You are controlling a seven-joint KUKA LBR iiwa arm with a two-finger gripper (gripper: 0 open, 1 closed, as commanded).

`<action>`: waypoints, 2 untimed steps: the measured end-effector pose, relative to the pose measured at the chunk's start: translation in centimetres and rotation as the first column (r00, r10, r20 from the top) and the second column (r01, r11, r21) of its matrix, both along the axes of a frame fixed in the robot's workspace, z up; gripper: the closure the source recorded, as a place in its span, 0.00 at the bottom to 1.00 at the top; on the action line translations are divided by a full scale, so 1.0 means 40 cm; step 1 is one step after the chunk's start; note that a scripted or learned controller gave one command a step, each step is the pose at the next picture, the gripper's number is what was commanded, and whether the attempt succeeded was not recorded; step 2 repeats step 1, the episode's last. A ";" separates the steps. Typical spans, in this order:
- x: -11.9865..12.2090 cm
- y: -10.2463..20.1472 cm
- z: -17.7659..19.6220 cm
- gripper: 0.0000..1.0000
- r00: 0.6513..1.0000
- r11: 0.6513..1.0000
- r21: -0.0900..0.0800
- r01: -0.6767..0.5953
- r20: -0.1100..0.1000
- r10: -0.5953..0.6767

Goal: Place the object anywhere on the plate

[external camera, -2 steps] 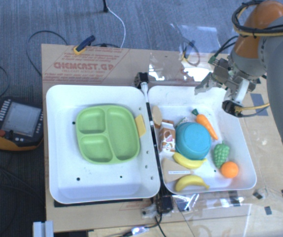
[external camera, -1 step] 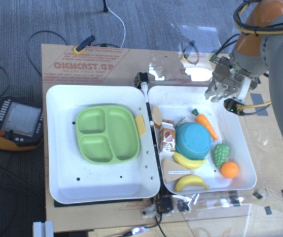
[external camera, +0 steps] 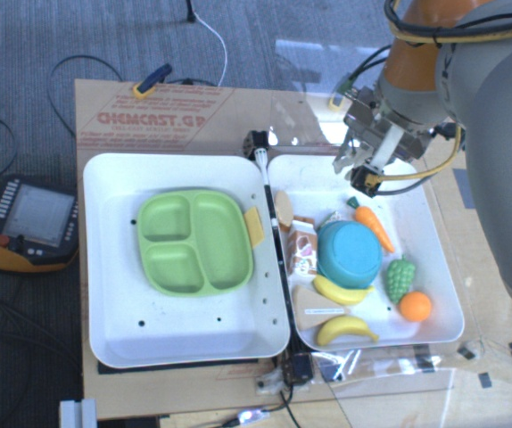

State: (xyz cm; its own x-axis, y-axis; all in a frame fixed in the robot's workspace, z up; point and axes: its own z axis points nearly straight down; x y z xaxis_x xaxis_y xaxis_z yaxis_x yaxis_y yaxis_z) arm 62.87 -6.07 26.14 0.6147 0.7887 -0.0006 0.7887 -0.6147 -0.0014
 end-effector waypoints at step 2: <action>-0.002 -0.006 -0.005 0.00 1.000 1.000 -0.002 0.003 -0.004 -0.003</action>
